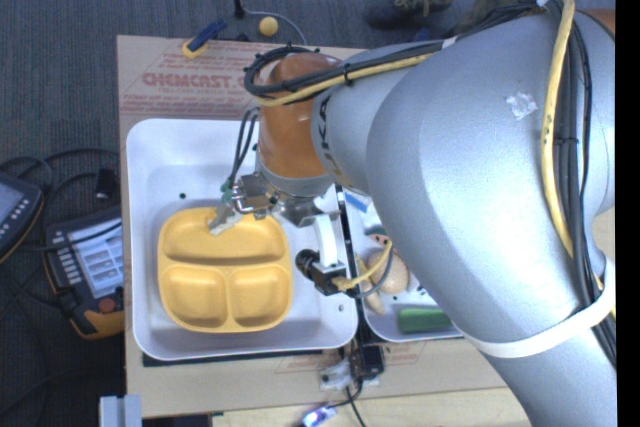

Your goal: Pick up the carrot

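We cannot tell the end effector's (232, 211) state above the yellow tray (226, 272); no carrot is evident, so we should locate it before descending.

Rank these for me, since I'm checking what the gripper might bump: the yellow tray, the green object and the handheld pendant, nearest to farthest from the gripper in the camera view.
1. yellow tray, left bin, directly beneath the gripper.
2. green object, right bin, down and right of it.
3. handheld pendant, on the floor off the bench's left side; roughly as far as the green object, too close to call.
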Tool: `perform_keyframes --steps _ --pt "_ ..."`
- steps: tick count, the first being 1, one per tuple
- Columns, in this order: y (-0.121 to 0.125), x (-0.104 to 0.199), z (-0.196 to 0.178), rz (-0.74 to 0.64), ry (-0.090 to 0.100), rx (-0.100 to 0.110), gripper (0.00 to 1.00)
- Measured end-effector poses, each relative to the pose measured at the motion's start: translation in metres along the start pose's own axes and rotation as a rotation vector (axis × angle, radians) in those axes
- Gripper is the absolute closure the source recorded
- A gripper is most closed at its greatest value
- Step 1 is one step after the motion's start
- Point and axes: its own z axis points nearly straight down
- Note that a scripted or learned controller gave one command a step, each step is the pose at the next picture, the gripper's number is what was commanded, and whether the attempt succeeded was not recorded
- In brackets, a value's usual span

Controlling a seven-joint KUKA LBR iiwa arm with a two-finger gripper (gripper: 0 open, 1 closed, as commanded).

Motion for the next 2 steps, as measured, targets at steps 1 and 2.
perform_keyframes --steps 1,2 --pt "-0.0598 -0.0253 0.0028 0.021 0.001 -0.026 0.0" --pt "-0.0594 -0.0282 -0.0066 0.024 -0.003 -0.028 1.0"
